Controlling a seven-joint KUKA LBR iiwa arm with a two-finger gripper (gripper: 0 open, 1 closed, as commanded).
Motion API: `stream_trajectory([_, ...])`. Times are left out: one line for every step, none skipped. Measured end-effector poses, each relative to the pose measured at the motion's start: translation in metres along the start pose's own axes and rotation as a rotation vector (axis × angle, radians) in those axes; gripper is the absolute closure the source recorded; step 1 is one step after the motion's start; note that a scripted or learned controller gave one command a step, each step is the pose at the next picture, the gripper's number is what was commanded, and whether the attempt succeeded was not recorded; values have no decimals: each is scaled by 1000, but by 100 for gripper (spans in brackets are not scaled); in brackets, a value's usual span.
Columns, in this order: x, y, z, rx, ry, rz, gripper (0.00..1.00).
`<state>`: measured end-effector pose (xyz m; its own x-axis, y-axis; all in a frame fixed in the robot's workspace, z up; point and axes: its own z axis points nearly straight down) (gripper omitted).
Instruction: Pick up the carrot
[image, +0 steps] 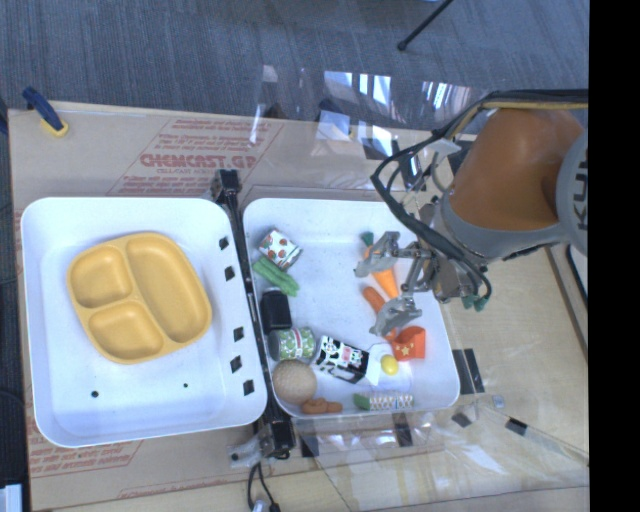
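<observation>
Readable text on the worktop covering

The brown sheet (180, 150) under the bins carries red print reading "CHEMCAST", followed by letters like "GP"; the smaller red lines beside and below it are too blurred to read.

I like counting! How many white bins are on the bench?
2: the left shallow white bin holds a yellow divided plate; the right shallow white bin holds the toys.
</observation>
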<state>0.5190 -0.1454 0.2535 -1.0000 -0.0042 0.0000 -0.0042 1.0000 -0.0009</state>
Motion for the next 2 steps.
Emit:
stream_trajectory([-64, -45, 87, -3, 8, 9, 0])
stream_trajectory([-95, -63, 163, -1, 1, 65, 0])
